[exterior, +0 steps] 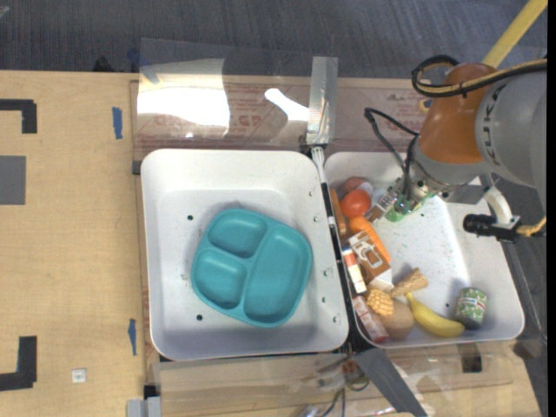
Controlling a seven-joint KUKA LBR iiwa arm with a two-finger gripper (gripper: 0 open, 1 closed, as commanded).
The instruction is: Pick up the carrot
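Observation:
In the right bin (486, 259), the carrot (360, 229) is a short orange piece against the left wall, just below a red tomato (354, 203). My gripper (395, 205) is low over the bin's upper left part, just right of the tomato and up-right of the carrot. The grey arm with its orange band (452, 129) reaches in from the upper right. Nothing shows as held.
Below the carrot lie an orange and white box (369, 254), a corn cob (379, 301), a tan piece (408, 281), a potato (399, 320), a banana (434, 321) and a green can (472, 306). The left bin (165, 189) holds a teal divided plate (252, 266).

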